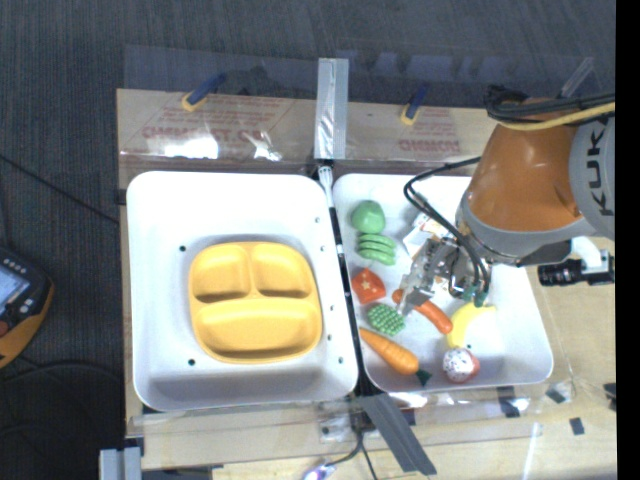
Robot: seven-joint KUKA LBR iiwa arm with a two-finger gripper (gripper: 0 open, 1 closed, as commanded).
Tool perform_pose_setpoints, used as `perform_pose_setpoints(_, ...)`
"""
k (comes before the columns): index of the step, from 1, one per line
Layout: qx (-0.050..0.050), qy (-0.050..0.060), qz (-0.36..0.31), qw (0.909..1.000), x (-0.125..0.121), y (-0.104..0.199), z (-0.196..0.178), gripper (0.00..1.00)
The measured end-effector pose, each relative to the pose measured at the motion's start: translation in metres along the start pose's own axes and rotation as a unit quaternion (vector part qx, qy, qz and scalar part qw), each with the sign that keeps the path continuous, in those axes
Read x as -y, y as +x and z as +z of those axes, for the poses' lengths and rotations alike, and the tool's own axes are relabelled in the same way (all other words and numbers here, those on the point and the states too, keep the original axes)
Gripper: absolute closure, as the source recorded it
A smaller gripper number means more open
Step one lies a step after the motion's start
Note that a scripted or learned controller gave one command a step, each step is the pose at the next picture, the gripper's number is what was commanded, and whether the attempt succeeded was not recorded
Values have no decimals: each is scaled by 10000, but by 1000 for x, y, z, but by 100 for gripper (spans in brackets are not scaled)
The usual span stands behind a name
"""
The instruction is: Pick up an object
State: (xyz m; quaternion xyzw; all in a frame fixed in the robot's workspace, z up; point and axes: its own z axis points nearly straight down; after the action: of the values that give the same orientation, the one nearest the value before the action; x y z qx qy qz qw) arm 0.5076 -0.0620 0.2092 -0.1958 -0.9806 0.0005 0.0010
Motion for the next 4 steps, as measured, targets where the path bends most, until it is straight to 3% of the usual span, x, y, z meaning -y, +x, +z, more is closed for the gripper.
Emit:
perform_pose_setpoints(2,-27,18,-15,10000,-2,-2,-13,100)
perform_pose_setpoints(3,-15,2,-339,9994,-64,52,28,100)
perform_pose_setpoints(4,4,3,-754,9972,-108,-14,-70,100)
